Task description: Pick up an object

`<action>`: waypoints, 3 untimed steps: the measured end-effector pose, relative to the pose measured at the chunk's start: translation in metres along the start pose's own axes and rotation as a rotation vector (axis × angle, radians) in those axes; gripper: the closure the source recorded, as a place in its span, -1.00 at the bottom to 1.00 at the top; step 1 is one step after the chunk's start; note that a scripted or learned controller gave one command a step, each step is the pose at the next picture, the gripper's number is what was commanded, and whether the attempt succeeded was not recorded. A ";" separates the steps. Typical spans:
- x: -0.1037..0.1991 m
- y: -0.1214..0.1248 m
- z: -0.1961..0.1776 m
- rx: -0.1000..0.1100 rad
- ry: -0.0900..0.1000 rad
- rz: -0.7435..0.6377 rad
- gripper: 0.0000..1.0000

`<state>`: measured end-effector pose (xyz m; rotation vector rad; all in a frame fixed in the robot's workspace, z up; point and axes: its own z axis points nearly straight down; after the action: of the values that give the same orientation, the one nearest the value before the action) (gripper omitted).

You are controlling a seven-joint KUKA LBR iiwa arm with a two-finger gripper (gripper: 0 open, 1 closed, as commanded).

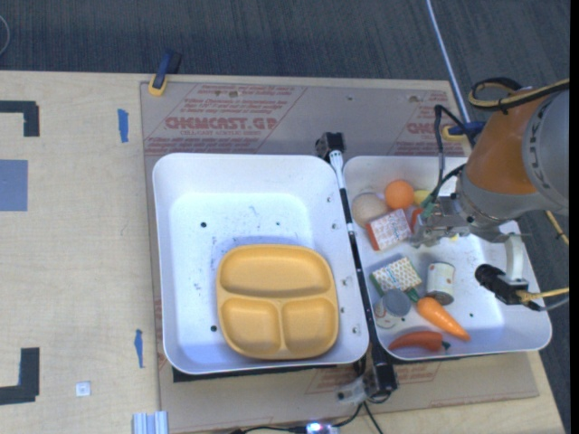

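Camera view: "CHEMCAST GP" printed red on board (226, 120) behind bins.

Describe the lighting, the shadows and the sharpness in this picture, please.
Camera view: even, soft light from above; the yellow divided tray is sharp and casts only a faint shadow on the left bin; the carrot and orange ball in the right bin are clear; the arm looks slightly blurred; small labels are unreadable.
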<state>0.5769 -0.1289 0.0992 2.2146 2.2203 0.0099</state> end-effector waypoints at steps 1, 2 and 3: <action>0.029 0.033 0.013 0.002 -0.002 0.001 1.00; 0.029 0.032 0.014 0.006 -0.002 0.001 -1.00; 0.030 -0.031 0.013 0.008 0.000 0.003 -1.00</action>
<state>0.5458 -0.0986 0.0859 2.2217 2.2206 0.0011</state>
